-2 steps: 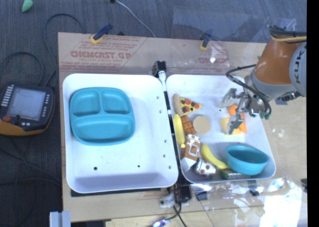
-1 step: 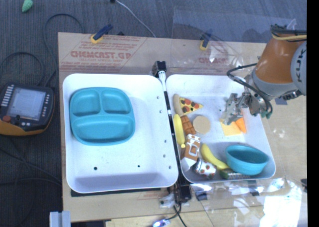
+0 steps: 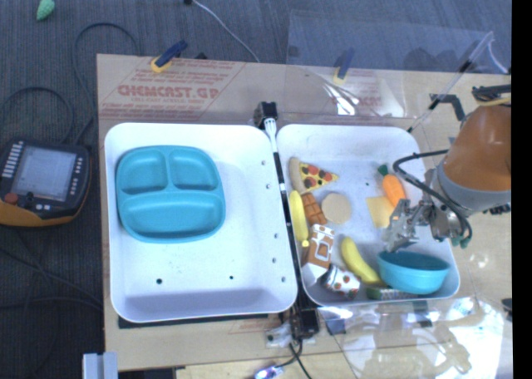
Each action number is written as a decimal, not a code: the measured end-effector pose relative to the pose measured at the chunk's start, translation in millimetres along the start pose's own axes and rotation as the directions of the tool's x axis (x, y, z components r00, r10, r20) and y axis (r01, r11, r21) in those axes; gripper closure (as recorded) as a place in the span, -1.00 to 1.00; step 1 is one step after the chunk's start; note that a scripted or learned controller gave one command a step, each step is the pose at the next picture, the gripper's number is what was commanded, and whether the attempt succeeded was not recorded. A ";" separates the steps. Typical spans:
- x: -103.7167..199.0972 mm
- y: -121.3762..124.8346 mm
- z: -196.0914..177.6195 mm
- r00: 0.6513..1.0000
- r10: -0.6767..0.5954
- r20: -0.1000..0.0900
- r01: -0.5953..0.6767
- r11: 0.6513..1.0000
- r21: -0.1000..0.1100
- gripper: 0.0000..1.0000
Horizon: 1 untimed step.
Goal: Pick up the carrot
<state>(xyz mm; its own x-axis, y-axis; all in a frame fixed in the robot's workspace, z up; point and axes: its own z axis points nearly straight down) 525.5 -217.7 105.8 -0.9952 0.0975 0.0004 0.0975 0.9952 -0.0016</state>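
Carrot [image 3: 391, 187] lies in the right bin [image 3: 357, 135], up near its right wall, orange body w/ a small green top pointing toward the far rim, tilted a bit off the bin's axis. It's just beside a pale yellow cheese-like piece [image 3: 379, 211] on its near-left side, so approach room is tight there; the far side looks more open. Gripper [image 3: 409, 230] hangs over the same bin, nearer to the camera than the carrot and close above the blue bowl [image 3: 413, 273], w/ the orange-banded wrist behind it to the right, i.e. the arm comes in low over the right wall, prob. because that's the shortest reach to the carrot. Nothing orange sits between the fingers, so no hold on the carrot yet; whether the jaws are apart or together I cannot tell, the metalwork there is too cluttered and small. Rest of that bin is crowded along the left wall: pizza slice [image 3: 312, 174], round cookie [image 3: 337, 207], banana [image 3: 359, 260], plus other toy foods stacked toward the divider, which leaves the carrot fairly isolated on its side, good for a top-down pinch. Left bin [image 3: 150, 286] holds a blue divided tray [image 3: 169, 193], likely a drop target, well apart from the action. Judged step: still lining up; the next move needs a short shift toward the far rim, then descent across the carrot's narrow width.
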 end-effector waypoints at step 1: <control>-88.7 47.2 12.6 0.992 -0.128 0.019 0.128 0.992 0.007 1.00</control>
